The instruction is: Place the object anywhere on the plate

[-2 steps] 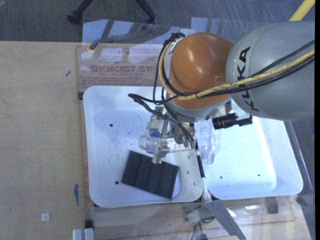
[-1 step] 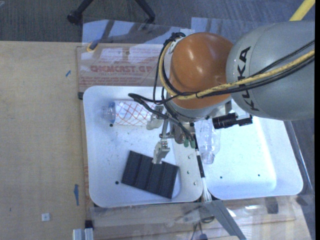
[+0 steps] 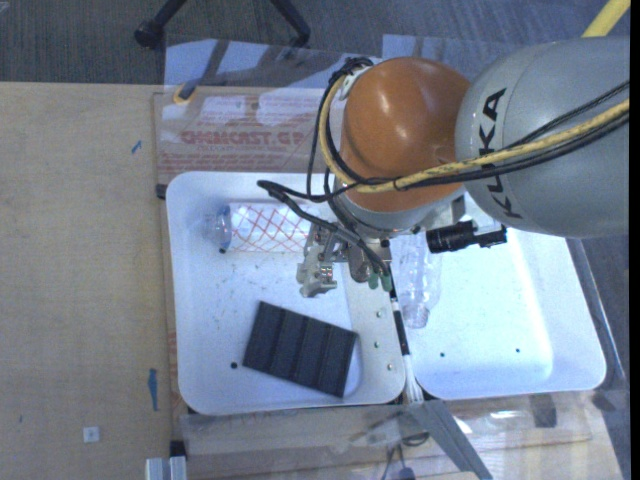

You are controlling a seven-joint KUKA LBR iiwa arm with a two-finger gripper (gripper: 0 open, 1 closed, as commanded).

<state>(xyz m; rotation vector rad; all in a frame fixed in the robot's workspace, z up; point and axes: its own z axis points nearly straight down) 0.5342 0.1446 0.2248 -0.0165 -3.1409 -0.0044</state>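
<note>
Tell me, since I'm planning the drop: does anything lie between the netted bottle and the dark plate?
Nothing visible does. Only bare floor of the left bin lies between the bottle and the plate.

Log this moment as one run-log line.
arm: over bin divider | gripper: above left bin, nothing seen held | bottle: lying, left bin | dark ridged slab: flat, left bin

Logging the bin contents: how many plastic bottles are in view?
2. One bottle with a red net pattern lies in the left bin; one clear bottle lies near the divider under the arm, which may hide others.
</note>
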